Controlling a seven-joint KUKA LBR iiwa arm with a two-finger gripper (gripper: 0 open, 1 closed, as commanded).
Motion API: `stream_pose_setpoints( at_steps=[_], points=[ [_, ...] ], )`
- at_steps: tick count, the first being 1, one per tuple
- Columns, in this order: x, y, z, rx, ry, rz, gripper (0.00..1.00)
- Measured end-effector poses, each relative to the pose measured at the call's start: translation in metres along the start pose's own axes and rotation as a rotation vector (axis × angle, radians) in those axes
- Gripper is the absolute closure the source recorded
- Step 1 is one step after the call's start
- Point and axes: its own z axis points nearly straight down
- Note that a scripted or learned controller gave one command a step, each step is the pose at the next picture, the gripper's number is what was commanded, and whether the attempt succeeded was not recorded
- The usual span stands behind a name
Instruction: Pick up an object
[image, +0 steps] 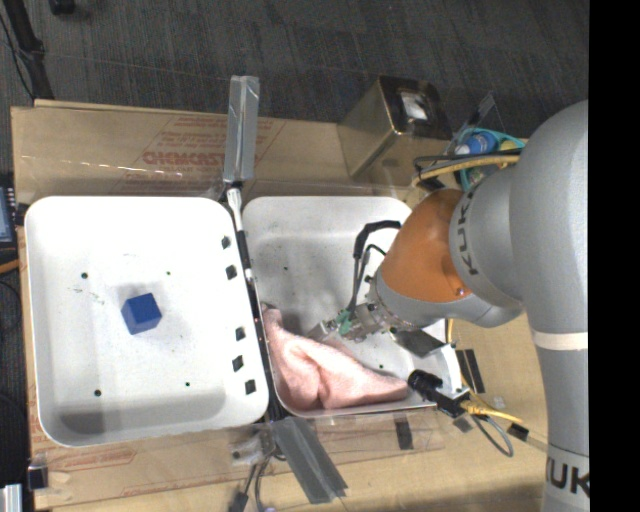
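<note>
Cardboard-covered surface (120, 150): claw (345, 325), finger state indeterminate, hovers just above pink cloth (320, 368); best lowered squarely onto its bunched fold.

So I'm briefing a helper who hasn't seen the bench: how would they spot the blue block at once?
Start at the two white bins side by side and take the left bin, the one away from the arm. The blue block sits alone on its floor, left of centre. It is small, cubic and solid blue, unlike the soft pink cloth in the other bin.

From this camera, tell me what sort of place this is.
Probably a robotics lab's grasping bench: two white bins side by side on cardboard, a KUKA arm reaching in, test items like a blue cube.
</note>
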Motion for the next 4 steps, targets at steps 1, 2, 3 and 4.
stream_pose_setpoints(
  at_steps=[1, 2, 3, 4],
  points=[
    [0.072, 0.000, -0.100, 0.000, -0.001, 0.069, 0.00],
    [0.038, 0.014, 0.000, 0.000, 0.000, -0.071, 0.00],
    [0.031, -0.005, -0.109, -0.001, -0.002, -0.019, 0.00],
    [0.008, 0.016, 0.000, -0.001, -0.001, -0.070, 0.00]
  ],
)
